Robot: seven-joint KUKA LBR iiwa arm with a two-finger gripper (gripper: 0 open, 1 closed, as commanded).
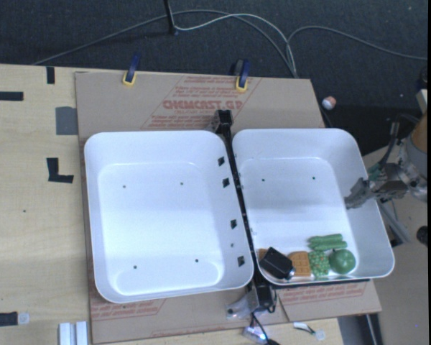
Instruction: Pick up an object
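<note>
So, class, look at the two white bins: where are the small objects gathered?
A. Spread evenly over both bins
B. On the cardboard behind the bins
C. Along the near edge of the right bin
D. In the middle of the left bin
C: the black object, the orange piece and the green pieces sit clustered at the near edge of the right bin.

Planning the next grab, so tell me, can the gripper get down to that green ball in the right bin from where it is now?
Probably yes. The gripper sits at the right bin's right rim, and the green ball lies uncovered near the front corner. The bin wall and neighbouring green pieces crowd it, though.
</note>
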